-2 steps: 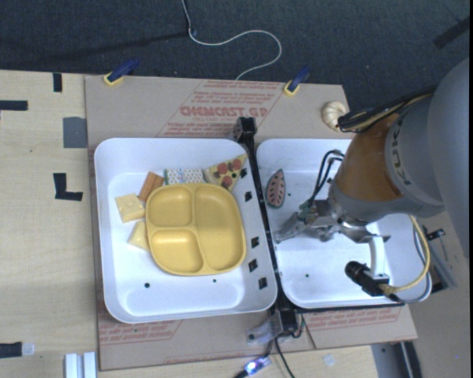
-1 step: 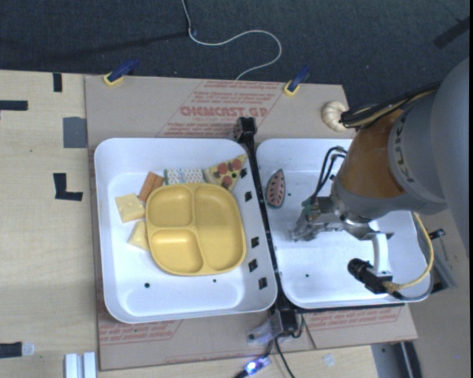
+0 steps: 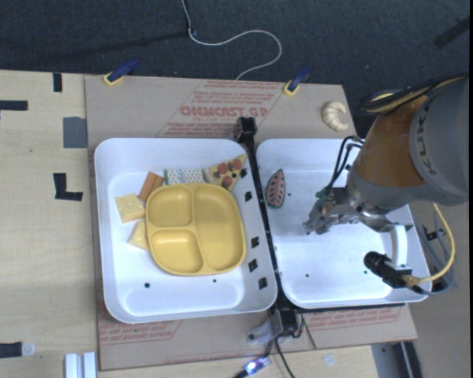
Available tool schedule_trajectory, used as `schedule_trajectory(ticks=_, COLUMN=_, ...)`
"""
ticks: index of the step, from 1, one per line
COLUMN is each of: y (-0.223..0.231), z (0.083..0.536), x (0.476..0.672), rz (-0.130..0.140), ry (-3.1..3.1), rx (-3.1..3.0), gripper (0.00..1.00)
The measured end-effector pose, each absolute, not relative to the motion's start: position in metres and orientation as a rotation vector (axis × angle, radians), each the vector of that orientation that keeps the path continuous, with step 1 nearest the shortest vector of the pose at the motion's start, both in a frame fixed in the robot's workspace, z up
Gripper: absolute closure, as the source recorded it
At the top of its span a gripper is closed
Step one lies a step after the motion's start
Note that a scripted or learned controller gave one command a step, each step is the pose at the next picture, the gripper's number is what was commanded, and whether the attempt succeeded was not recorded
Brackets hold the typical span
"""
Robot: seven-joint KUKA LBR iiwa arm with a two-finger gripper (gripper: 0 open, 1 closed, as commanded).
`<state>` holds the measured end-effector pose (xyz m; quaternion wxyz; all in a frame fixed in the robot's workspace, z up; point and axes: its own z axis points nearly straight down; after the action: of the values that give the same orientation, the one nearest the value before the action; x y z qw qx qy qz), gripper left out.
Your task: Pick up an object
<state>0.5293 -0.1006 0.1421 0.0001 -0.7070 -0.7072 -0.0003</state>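
My gripper (image 3: 318,216) hangs low over the middle of the right bin (image 3: 299,278), pointing left, and its fingers are too small and dark to read. A small watermelon-slice toy (image 3: 276,187) lies in the right bin near its left wall, about a hand's width up and left of the gripper. In the left bin (image 3: 118,282) a yellow divided plate (image 3: 195,228) lies on top of several flat pieces: an orange strip (image 3: 150,184), pale yellow squares (image 3: 129,208) and a pizza-slice toy (image 3: 226,171).
A beige lump (image 3: 337,115) sits on the cardboard behind the right bin. The arm's grey body (image 3: 426,148) covers that bin's right side, and a yellow cable (image 3: 437,266) loops at its lower right. A white cord (image 3: 236,42) trails at the back.
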Motion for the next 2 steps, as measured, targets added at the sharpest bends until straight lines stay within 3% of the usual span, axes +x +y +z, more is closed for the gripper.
schedule_trajectory(ticks=1, y=-0.101, z=0.205, x=0.532, rz=-0.003, ry=-2.225, rx=-2.221, gripper=1.00)
schedule_trajectory(ticks=2, y=-0.101, z=0.225, x=0.532, rz=-0.001, ry=-2.223, rx=-2.219, gripper=1.00)
